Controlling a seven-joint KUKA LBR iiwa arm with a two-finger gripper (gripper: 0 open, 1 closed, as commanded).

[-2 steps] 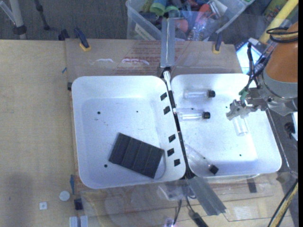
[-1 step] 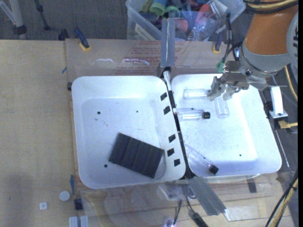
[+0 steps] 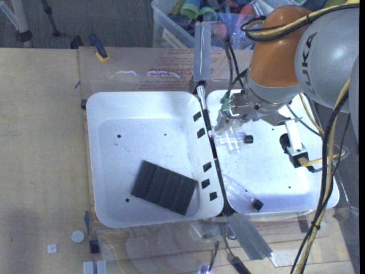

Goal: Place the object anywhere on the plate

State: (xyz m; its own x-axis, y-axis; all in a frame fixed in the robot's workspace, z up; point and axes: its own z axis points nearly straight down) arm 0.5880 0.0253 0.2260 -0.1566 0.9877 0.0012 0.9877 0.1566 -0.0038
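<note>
Camera view: gripper point(image 3: 230, 135) hangs low over the right bin point(image 3: 285, 181) (finger spacing cannot be told). Dark ribbed plate point(image 3: 164, 187) lies in the left bin point(image 3: 114, 124), well apart from the gripper.

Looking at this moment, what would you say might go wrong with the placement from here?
The gripper sits low in the right bin, close to the divider between the bins, so it might knock that edge when crossing. The dark plate lies tilted in the left bin near the front wall, so a drop there might slide off.
</note>
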